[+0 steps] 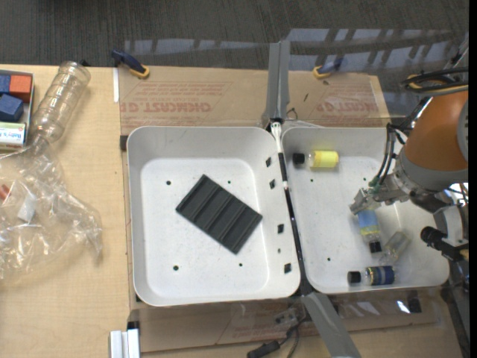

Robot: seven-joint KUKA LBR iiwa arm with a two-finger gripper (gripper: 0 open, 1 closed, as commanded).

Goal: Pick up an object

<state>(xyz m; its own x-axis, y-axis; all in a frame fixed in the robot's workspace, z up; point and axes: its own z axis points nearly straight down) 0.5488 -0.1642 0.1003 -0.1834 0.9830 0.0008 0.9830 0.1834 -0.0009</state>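
Note:
My gripper point(366, 203) hangs low over the middle of the right bin point(328, 263), below the arm's orange band point(440, 129). Directly under its tip lies a small light-blue object point(367, 223); I cannot tell whether the two touch. A yellow cylinder with a black cap point(318, 159) lies near the bin's far left corner. Toward the front edge rests a dark blue cylinder with a black cap point(373, 276). A small greyish piece point(395, 245) sits to the right of the blue object. In the left bin point(149, 267), a dark ribbed rectangular slab point(219, 213) lies flat at an angle.
On the wooden bench to the left are a clear plastic bottle point(57, 99), crumpled clear plastic wrap point(41, 207) and a box with blue and orange blocks point(15, 95). Cardboard point(194, 99) lies behind the bins. Between the bins runs a metal divider point(277, 88).

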